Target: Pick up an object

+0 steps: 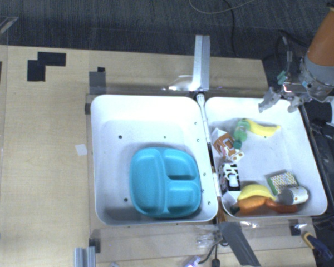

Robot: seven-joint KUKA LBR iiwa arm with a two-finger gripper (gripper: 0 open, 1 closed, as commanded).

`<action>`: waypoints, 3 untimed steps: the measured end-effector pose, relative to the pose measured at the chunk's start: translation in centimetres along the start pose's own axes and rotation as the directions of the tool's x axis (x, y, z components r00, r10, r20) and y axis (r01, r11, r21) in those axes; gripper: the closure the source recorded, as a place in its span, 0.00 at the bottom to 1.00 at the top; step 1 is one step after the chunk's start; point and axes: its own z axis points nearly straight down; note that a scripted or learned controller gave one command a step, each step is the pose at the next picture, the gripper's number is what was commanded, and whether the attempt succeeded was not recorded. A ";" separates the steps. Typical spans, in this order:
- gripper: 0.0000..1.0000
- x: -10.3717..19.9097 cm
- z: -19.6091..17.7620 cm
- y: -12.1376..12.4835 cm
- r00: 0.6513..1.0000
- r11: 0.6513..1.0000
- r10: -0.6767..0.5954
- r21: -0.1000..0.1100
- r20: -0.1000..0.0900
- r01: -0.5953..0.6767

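Note:
My gripper [278, 105] hangs at the far right edge of the right bin [306, 143], its two fingers spread open with nothing between them. Just below it lie a yellow banana [264, 128] and a green bottle [241, 131]. An orange and white packet [225, 144] and a black and white item [230, 175] rest along the bin's left wall. At the near end sit a yellow fruit [255, 191], an orange piece [250, 203], a checkered sponge [282, 179] and a silver can [295, 195].
The left bin [117, 127] holds a blue divided tray [166, 182]. A metal post [201, 60] stands at the back between the bins. Cables and dark gear crowd the right side beyond the bin.

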 end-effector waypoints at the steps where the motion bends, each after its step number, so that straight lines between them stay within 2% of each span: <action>1: 0.00 0.6 10.9 1.5 0.996 0.996 -0.085 -0.004 0.001 0.085; 2: 1.00 0.7 10.1 1.6 0.996 0.996 -0.091 -0.003 0.002 0.091; 3: 1.00 5.7 1.0 1.6 0.995 0.995 -0.102 -0.003 0.000 0.102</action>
